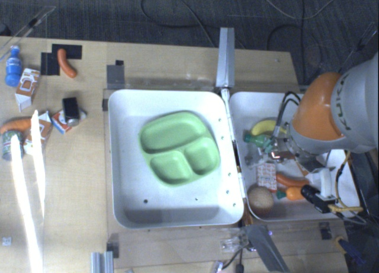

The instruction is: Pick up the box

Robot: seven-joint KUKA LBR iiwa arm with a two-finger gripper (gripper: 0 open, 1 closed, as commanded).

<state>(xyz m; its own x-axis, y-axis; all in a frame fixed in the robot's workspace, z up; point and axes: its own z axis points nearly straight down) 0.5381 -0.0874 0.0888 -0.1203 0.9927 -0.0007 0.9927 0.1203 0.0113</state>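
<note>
You're mid-approach: gripper (277,152) hovers just above the box (266,176) in the right bin (240,112); can't tell its state. Next, drop straight down onto it.

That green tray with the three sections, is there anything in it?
Empty. The green tray lies flat in the left bin, and all three of its sections show bare green plastic.

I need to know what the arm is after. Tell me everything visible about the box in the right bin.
The box is small, flat and pale with reddish print, apparently cardboard. It lies flat on the right bin floor near the left wall, just below the gripper. A brown round item sits below it and an orange carrot-like piece lies to its right; contact is unclear.
</note>
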